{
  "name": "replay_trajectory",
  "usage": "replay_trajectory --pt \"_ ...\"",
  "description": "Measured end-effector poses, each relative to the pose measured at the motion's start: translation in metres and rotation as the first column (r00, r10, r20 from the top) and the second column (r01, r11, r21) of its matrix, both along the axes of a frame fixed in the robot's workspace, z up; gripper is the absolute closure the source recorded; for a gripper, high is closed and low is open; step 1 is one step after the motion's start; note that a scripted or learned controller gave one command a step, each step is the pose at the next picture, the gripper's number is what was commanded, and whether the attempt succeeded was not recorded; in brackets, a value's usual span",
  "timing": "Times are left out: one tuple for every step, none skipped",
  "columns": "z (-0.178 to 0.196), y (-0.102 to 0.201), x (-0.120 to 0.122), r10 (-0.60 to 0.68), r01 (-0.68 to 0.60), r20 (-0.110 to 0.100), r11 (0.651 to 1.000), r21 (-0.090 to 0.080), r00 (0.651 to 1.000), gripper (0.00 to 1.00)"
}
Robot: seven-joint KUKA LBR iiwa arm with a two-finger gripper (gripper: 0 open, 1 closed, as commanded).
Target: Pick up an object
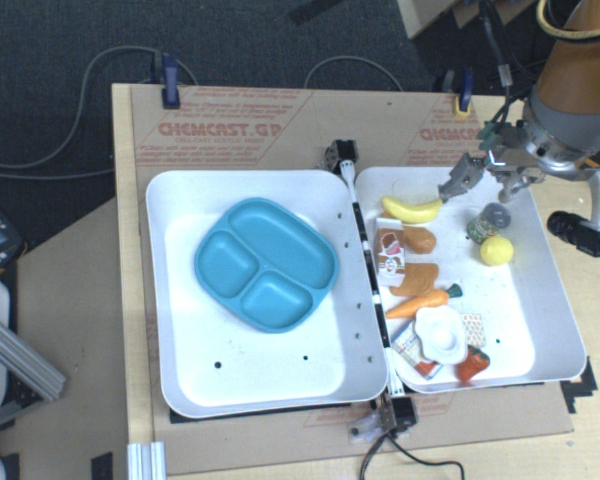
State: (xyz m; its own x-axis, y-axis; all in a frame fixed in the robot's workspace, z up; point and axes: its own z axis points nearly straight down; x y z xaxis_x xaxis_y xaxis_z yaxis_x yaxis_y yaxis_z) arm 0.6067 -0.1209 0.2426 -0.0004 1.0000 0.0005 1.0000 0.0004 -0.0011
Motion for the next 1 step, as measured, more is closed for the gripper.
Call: replay_trajectory --pt "-0.0906 0.0232 0.0516 0.003 -0.003 -0.001 1.000 0.000 1.000 0.00"
